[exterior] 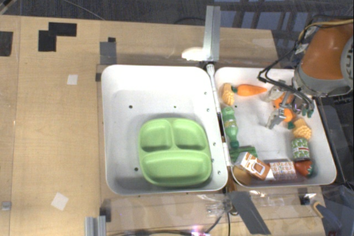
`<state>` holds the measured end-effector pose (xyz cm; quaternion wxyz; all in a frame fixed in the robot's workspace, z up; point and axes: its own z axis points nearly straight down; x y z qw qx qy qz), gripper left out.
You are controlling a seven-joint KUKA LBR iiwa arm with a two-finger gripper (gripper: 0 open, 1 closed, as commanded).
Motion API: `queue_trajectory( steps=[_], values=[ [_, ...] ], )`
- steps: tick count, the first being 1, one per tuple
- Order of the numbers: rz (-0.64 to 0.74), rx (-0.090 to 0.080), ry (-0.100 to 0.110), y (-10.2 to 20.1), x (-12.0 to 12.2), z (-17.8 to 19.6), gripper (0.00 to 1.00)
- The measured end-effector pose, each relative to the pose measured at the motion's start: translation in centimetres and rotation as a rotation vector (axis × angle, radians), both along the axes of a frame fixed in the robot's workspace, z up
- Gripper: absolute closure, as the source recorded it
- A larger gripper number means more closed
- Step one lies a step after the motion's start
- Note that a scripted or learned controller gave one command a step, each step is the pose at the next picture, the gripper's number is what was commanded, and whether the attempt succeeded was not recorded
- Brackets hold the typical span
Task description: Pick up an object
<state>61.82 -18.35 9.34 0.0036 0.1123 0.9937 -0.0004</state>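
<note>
Camera view: arm (326, 58) enters from the right and hangs over the right bin (251, 135). Gripper (283, 110) is low over the bin's upper right part, with the floor bare just left of it. Jaw state: cannot tell; the tips are small and tangled with orange and grey detail, and nothing can be confirmed between them.

Candidate objects, all in the right bin: carrot (250, 90) near the back wall, well left of the gripper; corn (227, 94) at the carrot's left end; green bottle (230, 125) along the left wall; yellow piece (302, 130) just right of the gripper; can (300, 148) below it; carton (253, 165) and a flat packet (282, 169) along the front wall. Left bin (121, 91) holds a green tray (175, 152).

Risks, as judged:
- Nearest target seems to be the yellow piece; it sits close to the can and side wall, so a finger may land on a neighbour.
- Rounded toys may squirt out of a closing grip.
- Descent onto bare floor would yield an empty close.
</note>
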Motion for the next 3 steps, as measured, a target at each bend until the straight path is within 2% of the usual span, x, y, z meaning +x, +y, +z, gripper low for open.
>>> queue_trajectory(
  steps=[1,2,3],
  values=[
    [-0.021,0.001,-0.006,4.0,-0.9,-0.5,0.0],
    [0.005,0.003,0.038,3.5,3.1,-0.4,0.0],
    [-0.002,-0.001,-0.005,4.6,-0.5,-0.4,0.0]
  ],
)
